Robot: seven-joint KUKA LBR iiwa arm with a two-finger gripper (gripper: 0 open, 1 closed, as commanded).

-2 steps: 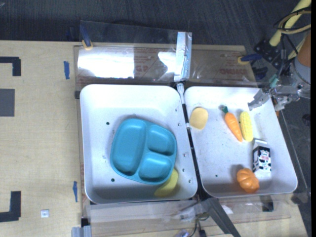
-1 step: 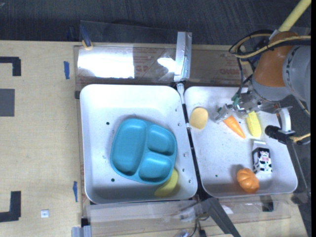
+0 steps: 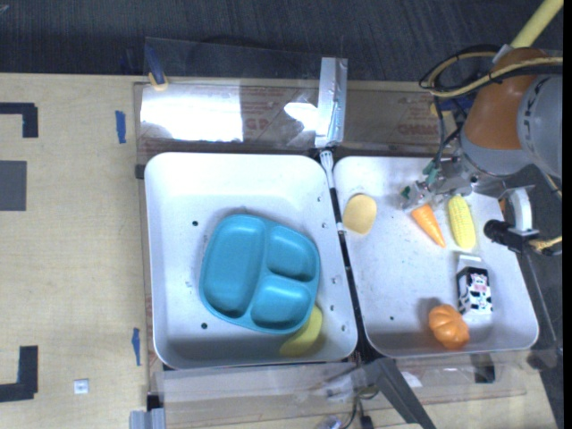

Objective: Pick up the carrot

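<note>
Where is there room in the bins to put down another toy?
Best spot: the right bin's bare middle floor, between the yellow round toy and the orange toy. It's crowded by the carrot and corn.

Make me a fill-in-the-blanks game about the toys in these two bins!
The blue plate lies in the ____ bin. The carrot lies right beside the yellow ____. The little milk carton has a ____ printed on it. The gripper is just above the ____.

Missing words: left; corn; cow; carrot
</note>
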